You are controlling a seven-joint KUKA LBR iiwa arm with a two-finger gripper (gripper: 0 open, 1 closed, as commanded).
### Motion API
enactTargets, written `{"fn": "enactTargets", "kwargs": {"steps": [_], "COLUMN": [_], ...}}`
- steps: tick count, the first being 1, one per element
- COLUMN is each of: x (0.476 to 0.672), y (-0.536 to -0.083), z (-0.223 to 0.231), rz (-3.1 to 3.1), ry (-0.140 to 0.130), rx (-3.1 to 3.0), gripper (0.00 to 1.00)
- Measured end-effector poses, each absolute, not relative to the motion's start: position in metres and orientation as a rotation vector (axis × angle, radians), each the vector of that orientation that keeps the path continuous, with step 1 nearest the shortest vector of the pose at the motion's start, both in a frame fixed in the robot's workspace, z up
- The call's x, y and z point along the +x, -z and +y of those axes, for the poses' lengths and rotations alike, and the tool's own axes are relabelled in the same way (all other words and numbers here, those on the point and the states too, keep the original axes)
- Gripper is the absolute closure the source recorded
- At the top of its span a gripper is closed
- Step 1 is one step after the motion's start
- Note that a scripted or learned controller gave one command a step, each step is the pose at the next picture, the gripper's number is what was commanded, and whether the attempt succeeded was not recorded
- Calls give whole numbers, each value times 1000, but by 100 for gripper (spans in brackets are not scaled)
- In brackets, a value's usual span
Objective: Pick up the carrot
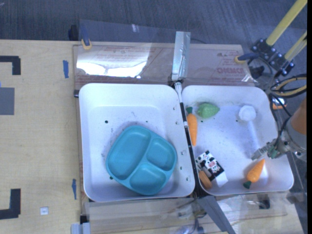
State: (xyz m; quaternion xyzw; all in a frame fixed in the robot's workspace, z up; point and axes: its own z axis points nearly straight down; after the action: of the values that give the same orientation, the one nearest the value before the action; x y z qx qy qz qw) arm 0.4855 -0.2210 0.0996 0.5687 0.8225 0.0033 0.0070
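Step in hand: the approach, by my reading. The pincer [267,152] sits at the right edge of the frame, low over the right bin [229,94], with nothing between its tips.
Pincer state: cannot tell whether spread or pressed together; the metal tips are small and blurred against the white floor.
Carrots: three orange pieces lie in the right bin. One carrot [192,126] lies lengthwise against the left wall, green end toward the top of the frame. A second carrot [255,171] lies at lower right, just below the pincer, leaning on the sloped wall with its green end at the bottom. A third orange piece [204,180] pokes out at the bottom, partly under the cow-print toy [210,165].
Next move: judging from the pose, the lower-right carrot is nearest. The tips would need to shift down-frame, straddle its thick middle across the long axis, then descend and close.
Risk: the wall crowds one side, and the tapered body may squirt out.
Materials: the carrots look like smooth, glossy plastic cones; the bins are matte white, speckled with dark specks.
Other things: a green leafy toy [207,110], a white cup [247,113], and a teal divided plate [142,159] in the left bin [97,101].
Surface: pale wood [34,130].
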Motion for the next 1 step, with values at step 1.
{"fn": "enactTargets", "kwargs": {"steps": [1], "x": [485], "y": [-98], "z": [-218], "rz": [2583], "ry": [-14], "rx": [1778], "gripper": [0]}}
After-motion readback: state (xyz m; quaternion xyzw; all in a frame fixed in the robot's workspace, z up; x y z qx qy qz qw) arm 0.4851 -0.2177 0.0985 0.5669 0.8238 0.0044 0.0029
